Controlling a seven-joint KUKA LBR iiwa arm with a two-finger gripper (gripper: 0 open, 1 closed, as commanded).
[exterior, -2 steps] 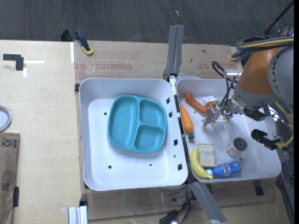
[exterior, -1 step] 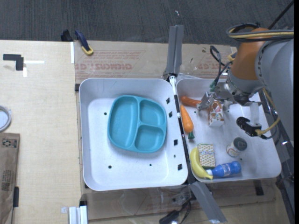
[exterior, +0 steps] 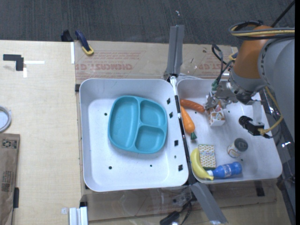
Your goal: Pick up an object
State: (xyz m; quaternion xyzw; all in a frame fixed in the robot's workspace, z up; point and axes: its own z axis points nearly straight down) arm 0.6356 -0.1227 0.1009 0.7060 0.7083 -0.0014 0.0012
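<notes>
In the right bin [exterior: 262, 170], my gripper [exterior: 215, 103] hangs low near the back, directly over a small white and orange carton [exterior: 217, 118] that stands on the bin floor. The gripper's tip meets the carton's top edge, and I cannot tell whether it has hold of it. Just left of the carton lie two orange carrots, one [exterior: 193, 105] slanting along the back and one [exterior: 188, 121] pointing toward the front. The grey arm with its orange band [exterior: 251, 55] comes in from the upper right.
Along the right bin's front lie a yellow banana [exterior: 198, 165], a tan patterned box [exterior: 206, 155], a blue bottle [exterior: 227, 170] and a small round can [exterior: 237, 146]. The left bin [exterior: 93, 168] holds a blue divided plate [exterior: 138, 124]. A grey divider [exterior: 176, 50] stands between the bins.
</notes>
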